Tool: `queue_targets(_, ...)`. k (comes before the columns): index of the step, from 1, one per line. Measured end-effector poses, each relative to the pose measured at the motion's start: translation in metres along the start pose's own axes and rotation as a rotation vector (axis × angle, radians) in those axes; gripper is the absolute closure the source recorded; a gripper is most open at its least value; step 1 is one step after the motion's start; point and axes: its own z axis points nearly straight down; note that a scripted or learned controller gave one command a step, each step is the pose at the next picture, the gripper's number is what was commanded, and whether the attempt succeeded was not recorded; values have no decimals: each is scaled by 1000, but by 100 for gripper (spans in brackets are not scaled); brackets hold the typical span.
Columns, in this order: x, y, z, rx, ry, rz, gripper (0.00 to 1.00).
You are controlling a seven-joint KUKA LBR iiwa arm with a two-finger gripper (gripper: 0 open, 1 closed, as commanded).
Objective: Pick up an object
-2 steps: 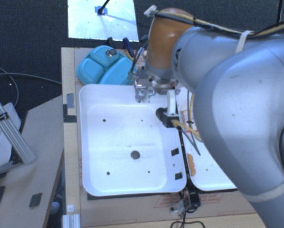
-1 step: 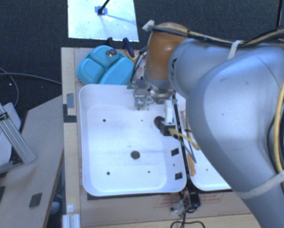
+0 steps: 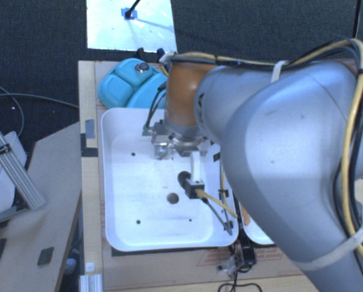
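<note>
Whether the hand (image 3: 169, 146) is released or clenched cannot be told: it hangs low beneath the orange band (image 3: 181, 96) of the arm (image 3: 290, 151), and nothing shows gripped in it. It sits over the half of the left bin (image 3: 108, 163) that lies toward the worktop's (image 3: 89, 187) far edge.

The likeliest thing to pick, a small dark round piece (image 3: 173, 198), lies on the bin floor nearer the worktop's near edge, apart from the hand. Judging from that gap, a straight descent here would probably close on bare plastic. The piece is also small and low, so it could slip out or be nudged aside.

Apart from that piece, the left bin shows only a few dark specks, too small to identify. A blue moulded thing (image 3: 127, 84) rests at the bin's far rim, toward the worktop's far left corner; whether it lies inside the bin or just outside cannot be told. A sliver of the right bin (image 3: 263, 237) shows under the arm, its contents hidden.
</note>
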Motion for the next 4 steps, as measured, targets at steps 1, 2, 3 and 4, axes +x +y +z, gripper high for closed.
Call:
queue_targets(1, 7, -86, -10, 3, 0, 6, 100)
queue_targets(2, 73, -62, -260, -22, 9, -2, 100)
queue_targets(3, 68, -52, -22, 7, -4, 7, 100)
queue_targets(4, 71, -138, 0, 0, -1, 7, 100)
